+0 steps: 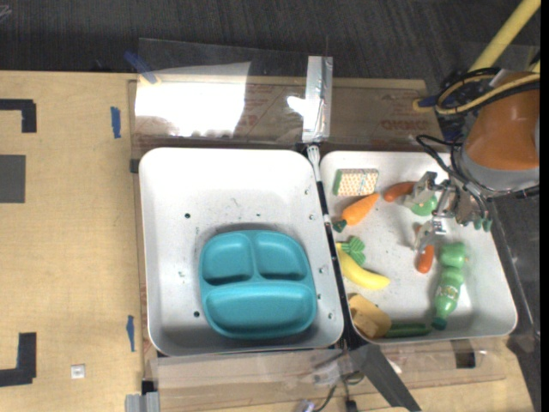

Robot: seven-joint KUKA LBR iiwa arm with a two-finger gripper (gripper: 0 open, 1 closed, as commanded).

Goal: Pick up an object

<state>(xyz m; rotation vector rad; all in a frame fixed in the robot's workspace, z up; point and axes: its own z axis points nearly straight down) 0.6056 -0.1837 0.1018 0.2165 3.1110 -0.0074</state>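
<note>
Bench (60,230) tan, cardboard-like, with black tape marks out at its far-left edge, well left of the claw. Two white bins side by side: left bin (171,196) well left of the claw, right bin (502,299) directly under it. Teal divided plate (257,283), three compartments, sits in the left bin, left of and lower in frame than the claw. Arm (506,136), grey with orange band, enters from the right and just above the claw, cables looped at its top. Claw (436,217) hangs low over the right bin's upper right part; metal parts overlap the toys below, and I cannot tell whether the fingers are apart or together, nor whether anything is between them. Toy food lies around it: green bottle-shaped piece (448,281) just below the claw; yellow banana (364,273) lower left; orange carrot (358,209) with green tip left of it; patterned cracker-like block (357,181) upper left; tan piece (369,316) at the bin's lower left, well below-left; dark green bean-like strip (407,330) along the bin's near wall, below. Small orange-red piece (425,259) just beneath the claw, a second one (397,192) just upper-left of it, and a pale green bit (422,202) touching or overlapped by the claw.
</note>
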